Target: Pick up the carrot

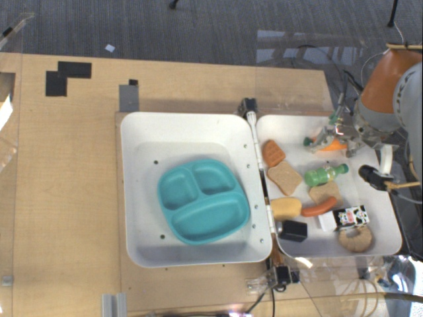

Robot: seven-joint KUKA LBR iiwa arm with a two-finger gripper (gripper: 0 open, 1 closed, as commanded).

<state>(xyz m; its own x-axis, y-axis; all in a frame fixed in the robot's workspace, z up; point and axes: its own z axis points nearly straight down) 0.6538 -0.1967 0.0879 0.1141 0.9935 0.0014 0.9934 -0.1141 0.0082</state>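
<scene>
Beside green bottle point(325, 174), carrot point(330, 146) seemingly under gripper point(338, 132)

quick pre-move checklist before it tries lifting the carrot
1. Carrot located: ok, the carrot lies at the far end of the right bin.
2. Gripper over target: ok, the gripper sits right at the carrot.
3. Carrot between the fingers: cannot tell, too small and cluttered to see.
4. Neighbours clear of the lift: ok, the green bottle and the bread slice lie apart from it.
5. Bin wall clearance: cannot tell, the carrot is near the far wall.
6. Teal tray: ok, in the left bin, out of the way.
</scene>
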